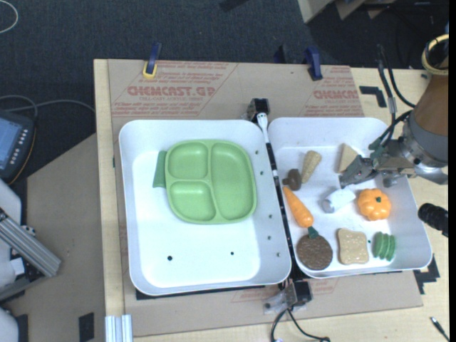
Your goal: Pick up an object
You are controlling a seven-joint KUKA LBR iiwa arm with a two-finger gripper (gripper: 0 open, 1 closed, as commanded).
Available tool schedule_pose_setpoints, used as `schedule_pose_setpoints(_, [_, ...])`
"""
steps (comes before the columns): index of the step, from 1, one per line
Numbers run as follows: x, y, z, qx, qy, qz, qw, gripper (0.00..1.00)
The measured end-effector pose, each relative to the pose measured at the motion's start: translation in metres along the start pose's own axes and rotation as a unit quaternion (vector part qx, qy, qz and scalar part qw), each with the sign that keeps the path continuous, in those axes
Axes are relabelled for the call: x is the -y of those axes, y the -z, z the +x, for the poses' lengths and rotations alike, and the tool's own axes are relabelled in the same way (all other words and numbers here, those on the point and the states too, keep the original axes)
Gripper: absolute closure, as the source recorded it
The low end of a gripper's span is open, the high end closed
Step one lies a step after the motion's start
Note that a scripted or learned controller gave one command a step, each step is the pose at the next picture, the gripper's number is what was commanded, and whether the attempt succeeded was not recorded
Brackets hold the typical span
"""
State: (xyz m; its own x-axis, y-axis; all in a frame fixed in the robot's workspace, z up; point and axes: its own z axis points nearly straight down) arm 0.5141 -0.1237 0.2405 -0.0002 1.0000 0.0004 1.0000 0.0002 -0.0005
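Metal fingers of the hand (354, 173) hang low over the right bin (420, 241), reaching in from the right edge, and whether they are spread or closed cannot be told from this angle; nothing can be seen held between them. Just below the fingertips lies a small pale grey-white piece (336, 201), and beside it to the right sits an orange pumpkin (373, 204). A tan wedge (347, 155) lies just left of the hand, with a beige cone (311, 166) and a small brown lump (292, 179) further left. A carrot (297, 206) lies slanted near the bin's left wall. Along the near side sit a round brown cookie (314, 251), a slice of bread (352, 246) and a green pod (384, 246). The left bin (142, 255) holds a green divided plate (209, 180). Both bins rest on the counter (114, 91).
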Motion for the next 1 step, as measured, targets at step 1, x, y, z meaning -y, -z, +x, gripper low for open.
schedule_pose_setpoints(1, [-0.0016,-0.0425,0.0016,-0.001,0.0,0.002,1.0,0.0])
